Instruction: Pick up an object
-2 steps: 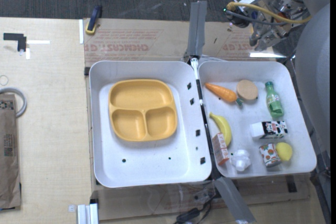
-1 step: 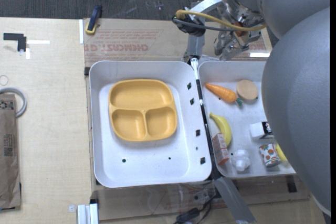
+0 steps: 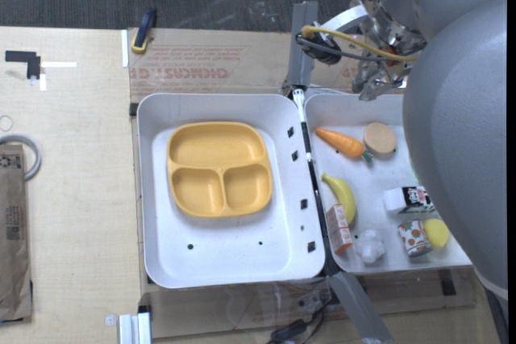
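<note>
My fingers [image 3: 377, 84] hovered above the right bin [image 3: 379, 266]; grip state unclear. Approach step; descent toward carrot [image 3: 340, 142] needed.

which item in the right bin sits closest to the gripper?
The tan round disc beside the carrot, at the bin's far end below the gripper; the rest lie farther off.

Matt yellow plastic tray [image 3: 218, 169] sits in a smooth, glossy white plastic bin [image 3: 153, 197], on a pale wood-grain tabletop [image 3: 72, 125] beside brown cardboard [image 3: 201, 64].
</note>
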`<state>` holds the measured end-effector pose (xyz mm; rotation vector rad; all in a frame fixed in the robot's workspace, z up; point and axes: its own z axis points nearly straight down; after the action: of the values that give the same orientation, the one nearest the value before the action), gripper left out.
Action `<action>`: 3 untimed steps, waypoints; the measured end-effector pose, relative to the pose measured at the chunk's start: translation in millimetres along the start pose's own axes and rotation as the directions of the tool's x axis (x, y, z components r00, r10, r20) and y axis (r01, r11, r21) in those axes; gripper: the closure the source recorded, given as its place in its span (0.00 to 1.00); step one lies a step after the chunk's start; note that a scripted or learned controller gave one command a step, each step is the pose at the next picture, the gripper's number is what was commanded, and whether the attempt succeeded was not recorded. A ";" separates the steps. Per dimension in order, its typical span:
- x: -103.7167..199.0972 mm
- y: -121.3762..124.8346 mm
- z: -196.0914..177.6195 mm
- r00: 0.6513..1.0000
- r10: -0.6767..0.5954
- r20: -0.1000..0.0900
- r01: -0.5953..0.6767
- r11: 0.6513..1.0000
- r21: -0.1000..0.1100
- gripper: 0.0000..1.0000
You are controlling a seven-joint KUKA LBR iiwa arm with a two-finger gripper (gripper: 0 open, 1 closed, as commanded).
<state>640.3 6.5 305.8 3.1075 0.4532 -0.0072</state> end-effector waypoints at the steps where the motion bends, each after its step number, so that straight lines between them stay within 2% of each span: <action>1: -4.0 48.9 -1.8 0.987 -0.158 0.000 0.158 0.987 0.000 1.00; 2: 14.6 -39.6 -4.6 0.990 -0.143 0.000 0.143 0.990 0.001 1.00; 3: 14.4 -38.6 -12.5 0.989 -0.145 0.003 0.145 0.989 0.001 1.00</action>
<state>643.2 47.6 318.2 3.0666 0.6780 -0.0127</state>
